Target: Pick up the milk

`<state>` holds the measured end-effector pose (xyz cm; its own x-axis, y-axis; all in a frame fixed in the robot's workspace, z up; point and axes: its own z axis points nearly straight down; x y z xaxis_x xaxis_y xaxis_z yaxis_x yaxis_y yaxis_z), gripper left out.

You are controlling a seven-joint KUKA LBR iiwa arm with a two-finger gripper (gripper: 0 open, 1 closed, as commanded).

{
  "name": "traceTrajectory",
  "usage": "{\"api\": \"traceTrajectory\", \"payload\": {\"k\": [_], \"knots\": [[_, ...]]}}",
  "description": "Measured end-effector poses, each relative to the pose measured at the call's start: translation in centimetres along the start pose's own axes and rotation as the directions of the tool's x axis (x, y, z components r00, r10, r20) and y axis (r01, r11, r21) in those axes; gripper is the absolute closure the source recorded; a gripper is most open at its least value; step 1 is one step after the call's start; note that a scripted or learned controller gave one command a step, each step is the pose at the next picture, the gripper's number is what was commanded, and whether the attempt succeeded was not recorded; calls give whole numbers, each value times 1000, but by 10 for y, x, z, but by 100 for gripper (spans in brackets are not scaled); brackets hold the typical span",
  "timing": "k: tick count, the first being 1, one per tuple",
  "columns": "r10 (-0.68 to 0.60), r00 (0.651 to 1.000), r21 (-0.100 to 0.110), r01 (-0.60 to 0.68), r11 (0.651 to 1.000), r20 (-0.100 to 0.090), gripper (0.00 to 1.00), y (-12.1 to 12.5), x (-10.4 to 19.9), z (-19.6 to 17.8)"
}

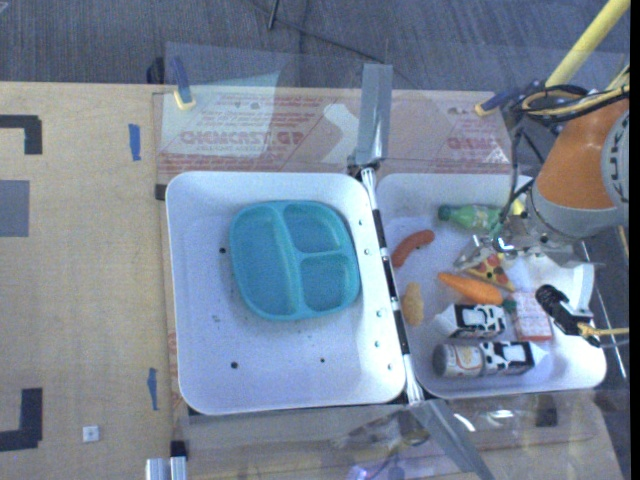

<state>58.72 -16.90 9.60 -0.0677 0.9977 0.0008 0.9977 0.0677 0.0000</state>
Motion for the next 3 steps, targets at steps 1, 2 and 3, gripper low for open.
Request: {"api": "traceTrajectory", "payload": {"k": [1,2,3], "knots": [[13,1000,0,-13,1000,0,0,-77,9,-56],[-50,999,-27,51,998,11,0,-90,35,-15],[-61,998,-43,61,997,10,0,-92,34,-10]]}}
